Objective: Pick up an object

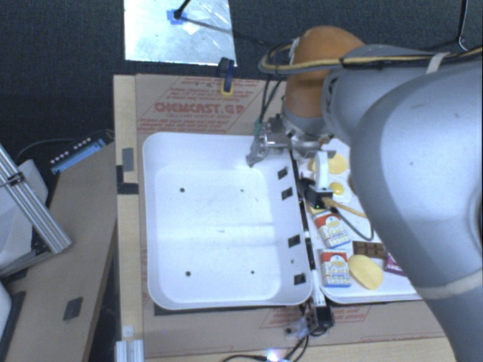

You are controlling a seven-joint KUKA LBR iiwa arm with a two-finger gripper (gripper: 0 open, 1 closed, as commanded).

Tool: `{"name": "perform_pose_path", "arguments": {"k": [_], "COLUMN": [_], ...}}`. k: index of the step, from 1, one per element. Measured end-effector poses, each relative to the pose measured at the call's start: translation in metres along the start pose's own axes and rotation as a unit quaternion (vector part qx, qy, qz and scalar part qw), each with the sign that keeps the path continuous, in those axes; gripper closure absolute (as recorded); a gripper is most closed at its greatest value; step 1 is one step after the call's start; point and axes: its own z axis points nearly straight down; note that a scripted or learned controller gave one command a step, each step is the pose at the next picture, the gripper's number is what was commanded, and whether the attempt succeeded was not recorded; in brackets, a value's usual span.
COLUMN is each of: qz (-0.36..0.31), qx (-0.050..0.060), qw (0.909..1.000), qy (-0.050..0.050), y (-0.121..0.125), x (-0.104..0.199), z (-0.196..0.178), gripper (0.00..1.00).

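The grey arm (407, 164) reaches in from the right and covers much of the right bin (377, 296). Its wrist, with the orange band (321, 51) above it, hangs over the far end of the divide between the two bins. The jaws (260, 148) sit just at the far right corner of the left bin (219, 217), low over the white rim. Whether they are released or clenched I cannot tell, since they show only as a small dark metal shape against the bin, and nothing can be seen between them.

The things to pick from lie in the right bin, crowded along its left wall: a small red and white packet (336, 268) near the front, a yellow rounded piece (366, 272) just beside it, a second packet (332, 231) a little farther back, and a brown bar (370, 249) to its right. More yellow pieces lie farther back, partly under the arm.

The step in hand looks like the approach, with no grasp made. Next the jaws would need to shift right, over the divide, settle above one separable item, and descend with room on both sides of it.
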Motion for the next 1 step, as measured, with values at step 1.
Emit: {"name": "perform_pose_path", "arguments": {"k": [1], "qz": [0.001], "qx": [-0.001], "qw": [1.0000], "qy": [-0.001], "y": [0.0004], "x": [0.0002], "z": [0.0007], "gripper": [0.00]}}
